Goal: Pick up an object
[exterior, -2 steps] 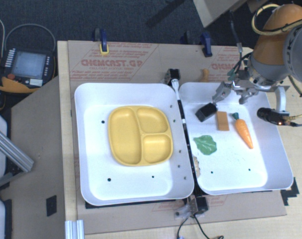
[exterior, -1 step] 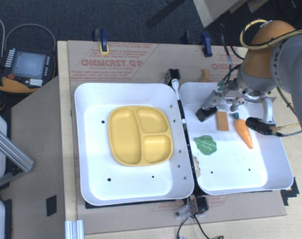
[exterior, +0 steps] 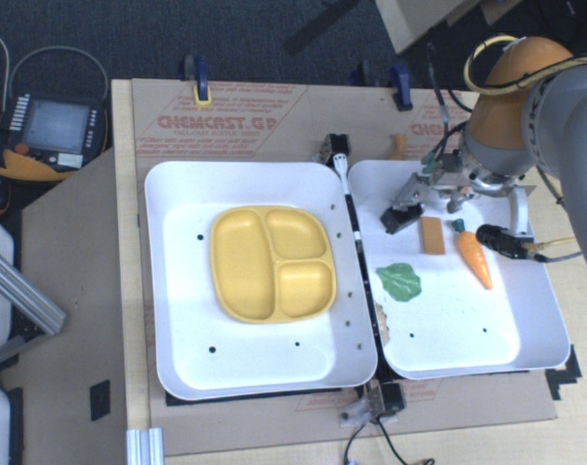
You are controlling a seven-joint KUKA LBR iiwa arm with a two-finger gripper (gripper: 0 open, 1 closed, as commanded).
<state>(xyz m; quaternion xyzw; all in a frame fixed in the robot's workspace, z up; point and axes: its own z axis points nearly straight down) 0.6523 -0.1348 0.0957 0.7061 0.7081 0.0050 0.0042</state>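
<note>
In the right bin (exterior: 468,347) lie three things. A tan rectangular block (exterior: 431,235) rests near the bin's far middle, an orange carrot (exterior: 474,259) lies just right of it, and a green leafy piece (exterior: 399,281) sits toward the left wall. My gripper (exterior: 437,194) hangs over the far part of this bin, just above and behind the tan block. I see nothing held in it.
The left bin (exterior: 177,327) holds a yellow divided plate (exterior: 272,262) in its middle. A ridge with black fittings (exterior: 356,245) separates the two bins. The grey arm with its orange band (exterior: 511,95) comes in from the upper right.
</note>
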